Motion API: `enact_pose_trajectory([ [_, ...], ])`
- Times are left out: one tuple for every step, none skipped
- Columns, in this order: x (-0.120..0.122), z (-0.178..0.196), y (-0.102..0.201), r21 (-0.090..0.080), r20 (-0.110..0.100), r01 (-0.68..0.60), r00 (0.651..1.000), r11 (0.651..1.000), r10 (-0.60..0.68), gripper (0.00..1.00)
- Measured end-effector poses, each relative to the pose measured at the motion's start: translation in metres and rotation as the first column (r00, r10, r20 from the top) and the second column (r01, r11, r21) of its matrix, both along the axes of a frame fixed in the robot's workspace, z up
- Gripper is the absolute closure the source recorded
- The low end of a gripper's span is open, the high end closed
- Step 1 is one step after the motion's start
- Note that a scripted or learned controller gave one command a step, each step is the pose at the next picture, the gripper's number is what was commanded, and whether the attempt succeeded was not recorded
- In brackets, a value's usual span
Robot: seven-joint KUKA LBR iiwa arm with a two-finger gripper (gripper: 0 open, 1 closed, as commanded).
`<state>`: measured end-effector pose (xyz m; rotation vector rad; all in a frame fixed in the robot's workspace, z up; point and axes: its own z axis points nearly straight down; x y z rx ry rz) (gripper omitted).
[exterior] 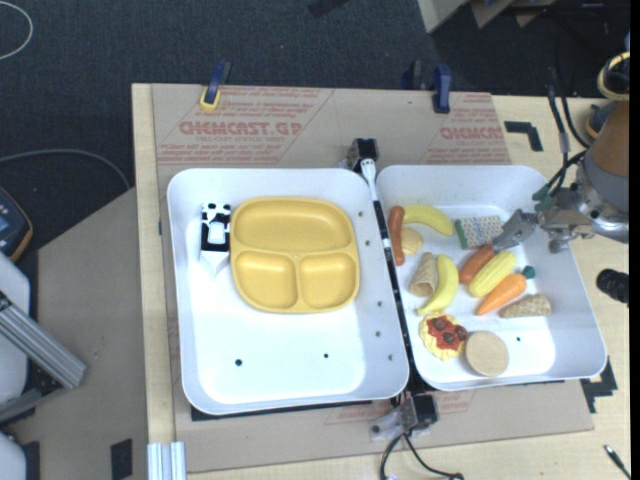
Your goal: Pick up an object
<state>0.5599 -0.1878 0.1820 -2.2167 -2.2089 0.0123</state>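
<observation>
While the surface (150, 268) carries two white bins side by side, the left bin (290, 368) holds a yellow divided tray (295, 251) in its upper middle, with a small black-and-white piece (215, 230) just beside the tray's left edge. Right of that tray, across the seam between the bins, the right bin (570, 338) holds a heap of toy food. A red sausage (397, 234) lies nearest the tray, and a banana (428, 217) is just right of it. A second banana (443, 285) lies lower, beside a cone (424, 272). A pizza slice (444, 335) and a round cookie (487, 353) sit lowest. Further right lie a corn cob (492, 273) and an orange carrot (501, 293). The tool (515, 230) hangs above the corn, near a green-edged sponge (479, 230); its fingers look spread, gripping nothing.
</observation>
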Motion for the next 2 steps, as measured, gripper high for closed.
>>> enact_pose_trajectory([
  [0.003,0.008,0.0,-0.003,0.015,-0.004,1.0,1.0,0.004,0.0],
  [-0.005,-0.046,0.009,0.0,0.007,-0.004,1.0,1.0,0.004,0.0],
])
